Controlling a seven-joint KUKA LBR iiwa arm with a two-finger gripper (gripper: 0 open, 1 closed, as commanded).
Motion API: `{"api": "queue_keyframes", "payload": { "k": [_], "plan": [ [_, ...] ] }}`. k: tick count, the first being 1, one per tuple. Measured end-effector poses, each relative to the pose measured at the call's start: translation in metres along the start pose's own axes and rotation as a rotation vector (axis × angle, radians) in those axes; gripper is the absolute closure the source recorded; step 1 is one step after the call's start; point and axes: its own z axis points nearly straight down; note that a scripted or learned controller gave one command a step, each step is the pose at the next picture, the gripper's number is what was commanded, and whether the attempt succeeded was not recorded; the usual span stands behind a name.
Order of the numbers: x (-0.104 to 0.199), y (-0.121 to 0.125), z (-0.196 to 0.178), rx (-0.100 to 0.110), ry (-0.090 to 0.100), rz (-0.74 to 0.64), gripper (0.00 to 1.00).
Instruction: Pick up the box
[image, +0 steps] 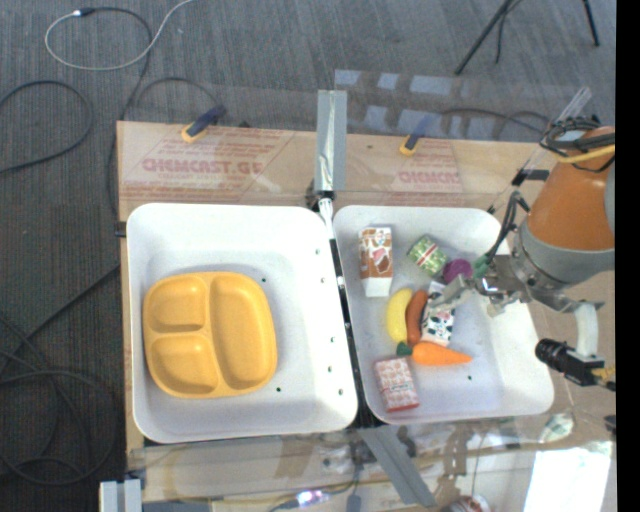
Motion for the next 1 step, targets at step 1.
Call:
{"api": "queue_keyframes", "payload": {
  "k": [1],
  "plan": [
    [-0.0595,0.0398,0.0922,-0.004,0.0,-0.037,0.0]
  ]
}}
